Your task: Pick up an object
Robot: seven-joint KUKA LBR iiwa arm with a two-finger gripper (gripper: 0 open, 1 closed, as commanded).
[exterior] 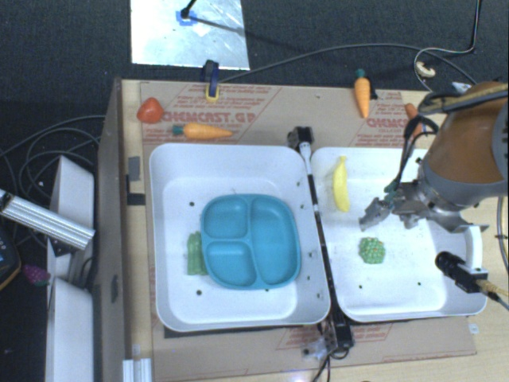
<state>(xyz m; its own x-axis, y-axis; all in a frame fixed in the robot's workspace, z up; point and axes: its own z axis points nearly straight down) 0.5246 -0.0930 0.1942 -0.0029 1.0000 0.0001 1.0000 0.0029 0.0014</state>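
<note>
Camera view looks down on the bench (238, 110), with two white bins side by side. From the right comes the arm (469, 150), orange band showing, bulking over the right bin (398, 297). The left bin (179, 213) holds a blue tray (250, 241) with a green block (195, 255) tucked against its left edge.

In the right bin a banana (340, 184) lies near the dividing wall, and a small green lump (371, 250) sits near the middle of the floor. The gripper (374, 213) hangs between them, just above the lump and to the right of the banana. Its fingers look spread, with nothing between them.

My worry is the aim. The claw sits between two targets, square over neither. If it drops straight down it may close on bare floor. The lump looks round and bumpy, so I'd guess an off-centre pinch would squirt it sideways. The banana lies close to the wall, which could block one finger.

Two carrots (203, 131) (363, 95) and a tomato (149, 111) lie on the bench behind the bins.
</note>
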